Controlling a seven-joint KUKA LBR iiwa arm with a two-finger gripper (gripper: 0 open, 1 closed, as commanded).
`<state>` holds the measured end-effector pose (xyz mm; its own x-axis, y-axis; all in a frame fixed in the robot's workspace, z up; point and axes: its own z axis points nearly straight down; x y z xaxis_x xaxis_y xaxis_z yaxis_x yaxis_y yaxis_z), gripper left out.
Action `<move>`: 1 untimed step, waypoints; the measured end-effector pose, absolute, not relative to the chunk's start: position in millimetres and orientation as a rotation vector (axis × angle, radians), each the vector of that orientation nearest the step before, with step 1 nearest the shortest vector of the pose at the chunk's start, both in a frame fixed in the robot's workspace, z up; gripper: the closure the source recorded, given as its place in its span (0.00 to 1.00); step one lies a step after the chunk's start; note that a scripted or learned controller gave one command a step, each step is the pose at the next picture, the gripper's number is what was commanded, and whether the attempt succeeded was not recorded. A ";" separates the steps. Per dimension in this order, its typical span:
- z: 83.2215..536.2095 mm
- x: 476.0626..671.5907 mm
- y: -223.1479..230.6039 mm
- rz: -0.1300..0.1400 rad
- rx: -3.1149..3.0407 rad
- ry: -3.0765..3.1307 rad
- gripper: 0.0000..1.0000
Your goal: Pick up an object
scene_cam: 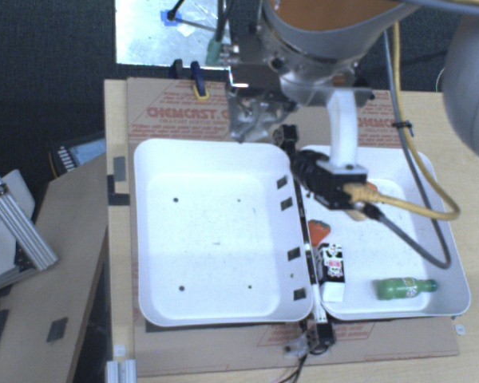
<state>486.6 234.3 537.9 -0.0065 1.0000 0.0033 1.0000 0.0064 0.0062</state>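
Lying on its side in the near right corner of the right-hand shallow white bin (419, 242), the small green plastic bottle (405, 288) looks the easiest thing to lift. It is probably light and stiff, but round and smooth, so it could roll or slip. A hold across its body, square to its long axis, seems safer than one on the narrow neck. It lies close to the bin's near wall, which leaves little room on that side.

Two more candidates sit along the same bin's left wall. A small orange-red soft-looking piece (319, 231) is likely light and yielding. Just near of it is a flat black-and-white printed carton (332, 263), thin and low, so hard to get under. Both crowd the divider between the bins, which would hinder a descent there.

The left-hand shallow white bin (215, 238) carries nothing to grasp. The pincer (249, 124) hangs over the brown cardboard sheet (176, 112) on the worktop (116, 146), beyond the far rim of the left bin and well apart from all three things. Whether it is open or closed cannot be told, and it grips nothing visible.
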 end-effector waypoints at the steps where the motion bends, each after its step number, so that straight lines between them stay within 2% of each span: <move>1: 535.1 486.3 234.3 0.003 2.214 2.229 0.00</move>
<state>486.3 234.3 535.1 -0.0069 1.0000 0.0013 1.0000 0.0069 0.0014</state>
